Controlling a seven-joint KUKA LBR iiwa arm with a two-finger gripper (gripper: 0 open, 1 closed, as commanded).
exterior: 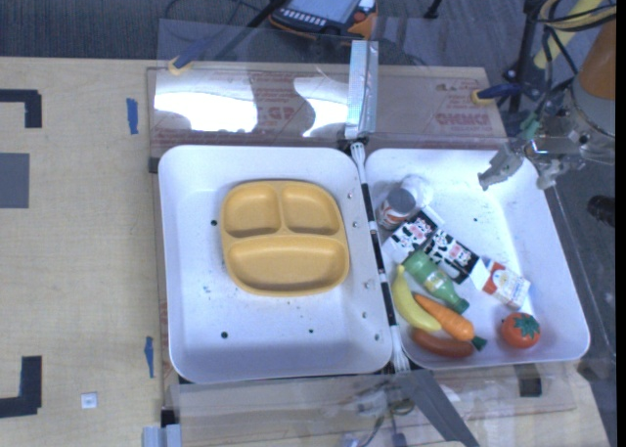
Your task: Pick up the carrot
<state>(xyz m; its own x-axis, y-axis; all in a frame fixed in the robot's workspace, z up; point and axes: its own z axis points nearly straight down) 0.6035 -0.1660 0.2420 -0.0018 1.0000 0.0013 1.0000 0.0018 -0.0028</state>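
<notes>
I see the pincer (519, 163), spread and holding nothing, at the bin's far corner; the carrot (446, 318) lies well toward me, long axis slanting right-and-near.

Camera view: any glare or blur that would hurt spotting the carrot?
Camera view: strong glare on the clear panel behind the bins; the carrot is evenly lit and reasonably sharp, with soft shadows; the gripper looks slightly blurred.

Wooden bench (78, 240) — two white bins (186, 269); side by side

Glossy plastic carrot (448, 318); matt yellow plastic plate (285, 236); wood bench (73, 240).
</notes>
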